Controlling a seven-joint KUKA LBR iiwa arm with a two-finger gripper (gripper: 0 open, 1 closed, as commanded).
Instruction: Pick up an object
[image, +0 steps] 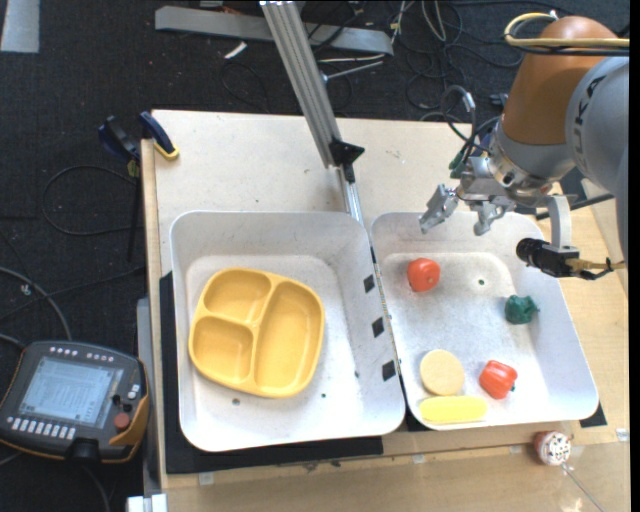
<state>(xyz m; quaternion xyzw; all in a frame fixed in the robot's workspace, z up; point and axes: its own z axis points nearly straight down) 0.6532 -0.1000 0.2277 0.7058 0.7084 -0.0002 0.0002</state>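
Observation:
My gripper (461, 216) hangs open above the far edge of the right bin (560, 345), with nothing between its fingers. A red tomato-like object (423, 275) lies in that bin just below and left of the gripper. Further right sits a small green object (520, 309). Near the bin's front lie a pale round cookie-like piece (441, 372), a red pepper-like object (498, 378) and a yellow block (453, 409).
The left bin (190, 250) holds a yellow divided plate (258, 331). A metal pole (312, 85) slants across the bench's back. A teach pendant (70, 398) lies off the bench at front left. A small round object (551, 448) sits outside the right bin's front edge.

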